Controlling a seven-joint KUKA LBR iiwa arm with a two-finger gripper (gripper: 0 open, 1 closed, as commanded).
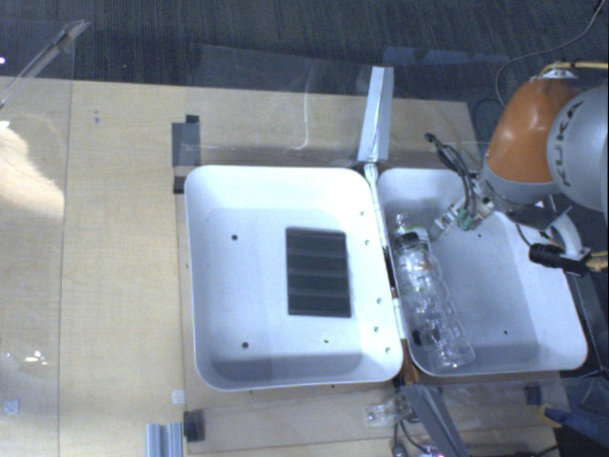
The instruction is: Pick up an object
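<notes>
Clear crumpled plastic bottle (pixel 430 303) lies on its side in the right-hand shallow white bin (pixel 533 293), stretched along that bin's left wall, its capped neck toward the far end and its base toward the near corner. Taking this right-hand bin as the landmark, the left-hand shallow white bin (pixel 247 284) sits just beside it, the two rims meeting along a narrow seam, and on the floor of that left bin lies a flat dark ribbed rectangular pad (pixel 319 271), well apart from the bottle. Both bins rest on the pale wooden worktop (pixel 105 255). The grey arm with its orange band (pixel 533 131) reaches over the far right corner of the right-hand bin, and its jaws (pixel 461 219) hang over the far part of that bin, beyond the bottle's neck and a little to its right, near the bottle but with a gap of bare white floor between. Nothing can be seen between them, and at this slant and size whether they stand apart or together cannot be told. A grey metal bar (pixel 374 114) stands on the worktop just beyond the seam between the bins.
</notes>
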